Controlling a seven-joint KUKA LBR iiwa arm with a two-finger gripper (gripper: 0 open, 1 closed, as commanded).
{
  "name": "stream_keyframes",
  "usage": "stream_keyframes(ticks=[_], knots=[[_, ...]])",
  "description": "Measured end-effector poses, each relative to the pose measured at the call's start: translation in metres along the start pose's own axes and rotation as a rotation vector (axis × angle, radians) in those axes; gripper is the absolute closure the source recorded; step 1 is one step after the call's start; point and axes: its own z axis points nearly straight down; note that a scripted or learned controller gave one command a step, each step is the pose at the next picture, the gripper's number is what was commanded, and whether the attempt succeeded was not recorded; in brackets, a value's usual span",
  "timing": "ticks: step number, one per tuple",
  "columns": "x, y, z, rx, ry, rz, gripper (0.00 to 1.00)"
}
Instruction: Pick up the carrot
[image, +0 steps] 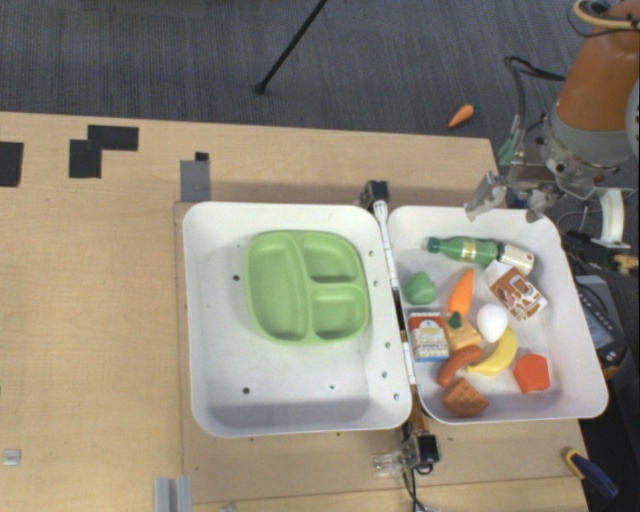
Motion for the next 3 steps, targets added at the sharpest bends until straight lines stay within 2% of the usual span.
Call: stream_keyframes(ticks=[1, 2, 3], knots=[[0.015, -0.040, 0.124, 0.004, 0.001, 0.107, 0.00], [0.005, -0.069, 0.178, -0.001, 0.002, 0.428, 0.00], [0.006, -0.067, 0.166, -0.007, 0.003, 0.426, 1.00]])
